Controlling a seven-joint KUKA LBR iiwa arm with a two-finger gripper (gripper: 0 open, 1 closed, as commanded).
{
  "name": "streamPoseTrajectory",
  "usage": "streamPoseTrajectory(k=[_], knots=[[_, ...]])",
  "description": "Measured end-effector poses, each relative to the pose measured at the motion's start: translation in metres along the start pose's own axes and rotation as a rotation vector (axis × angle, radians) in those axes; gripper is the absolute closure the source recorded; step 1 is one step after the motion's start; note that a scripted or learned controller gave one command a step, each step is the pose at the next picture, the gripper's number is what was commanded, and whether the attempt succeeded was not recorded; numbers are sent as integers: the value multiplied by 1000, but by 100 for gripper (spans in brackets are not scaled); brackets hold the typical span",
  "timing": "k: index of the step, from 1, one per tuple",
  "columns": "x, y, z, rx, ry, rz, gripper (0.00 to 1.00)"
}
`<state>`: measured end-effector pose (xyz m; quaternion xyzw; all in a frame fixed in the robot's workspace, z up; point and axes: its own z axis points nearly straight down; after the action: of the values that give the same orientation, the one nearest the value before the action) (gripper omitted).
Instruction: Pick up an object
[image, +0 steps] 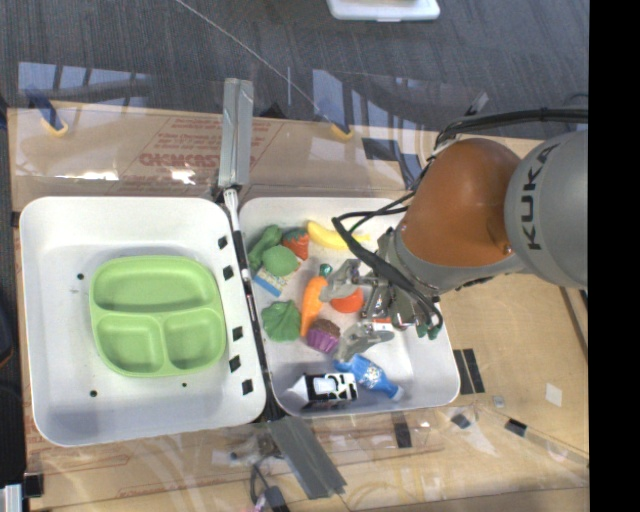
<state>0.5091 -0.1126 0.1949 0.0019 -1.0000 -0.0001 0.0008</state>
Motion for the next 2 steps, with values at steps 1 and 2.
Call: streamPoseTrajectory(k=[1, 2], knots=[[-29, -18, 103, 0, -3, 2, 0], [-31, -16, 92, 0, -5, -7, 100]])
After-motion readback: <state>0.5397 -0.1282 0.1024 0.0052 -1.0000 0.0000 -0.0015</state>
